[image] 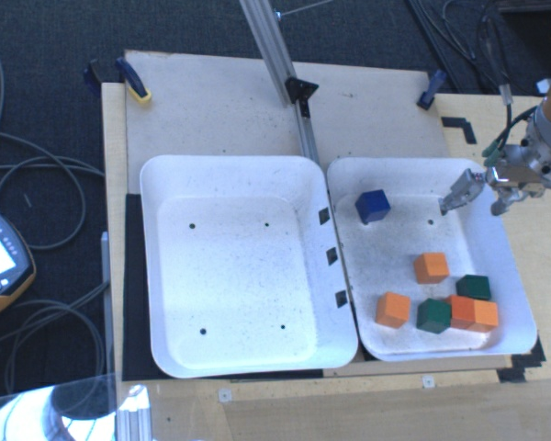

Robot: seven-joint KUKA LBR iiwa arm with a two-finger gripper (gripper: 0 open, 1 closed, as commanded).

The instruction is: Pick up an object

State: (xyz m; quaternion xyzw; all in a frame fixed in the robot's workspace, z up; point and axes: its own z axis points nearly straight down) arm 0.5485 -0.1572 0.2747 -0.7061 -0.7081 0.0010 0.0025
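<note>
While the left bin (230, 265) sits in the middle left of the frame, all the blocks lie in the right bin (349, 246), seven by my count. One blue cube (373, 206) rests alone in that bin's upper left area, well apart from the rest. Four orange cubes show: one (431, 267) near the bin's centre, one (394, 310) at the lower left of the cluster, and two side by side at the lower right, one (462, 311) a deeper orange and touching its paler neighbour (484, 315). Two green cubes complete the set: one (474, 288) just above the orange pair, and one (434, 315) between the lower-left orange cube and the deeper orange one, touching the latter.

At the right edge of the frame the arm (546, 145) reaches in over the bin's upper right rim. Its gripper (477, 197) hangs there with the two fingers spread wide apart, one finger (459, 194) angled down toward the bin floor, and nothing between them. It is well apart from the blue cube and above the cluster in the picture.
</note>
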